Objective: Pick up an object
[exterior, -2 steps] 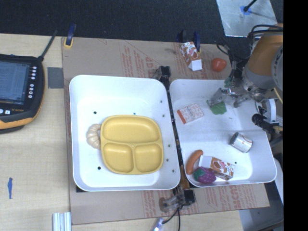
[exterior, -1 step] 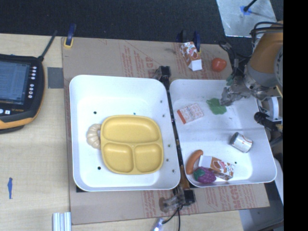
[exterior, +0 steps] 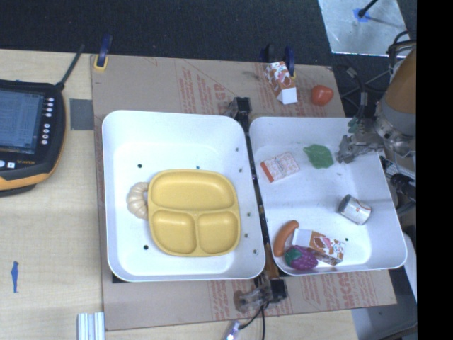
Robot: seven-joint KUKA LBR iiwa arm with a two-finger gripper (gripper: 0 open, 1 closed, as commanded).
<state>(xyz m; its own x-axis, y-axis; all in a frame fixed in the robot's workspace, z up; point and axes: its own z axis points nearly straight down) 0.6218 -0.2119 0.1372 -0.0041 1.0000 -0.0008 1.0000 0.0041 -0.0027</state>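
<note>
My gripper [exterior: 349, 148] hangs over the far right part of the right bin [exterior: 375, 183], just right of a green leafy item [exterior: 319, 156]. Nothing is visibly held in it. In that bin also lie a small red-and-white carton [exterior: 279, 166], a silver can [exterior: 354, 209] on its side, a reddish sausage [exterior: 285, 237], a purple grape bunch [exterior: 301, 258] and a flat snack box [exterior: 325, 246]. The left bin [exterior: 127, 140] holds a yellow divided plate [exterior: 193, 212] with a beige ridged item [exterior: 137, 199] at its left edge.
Behind the right bin, a small carton [exterior: 281, 81] and a red tomato [exterior: 322, 95] sit on the cardboard. An orange-edged control pendant [exterior: 25, 133] lies on the bench at the far left. Clamps [exterior: 241, 107] sit between the bins.
</note>
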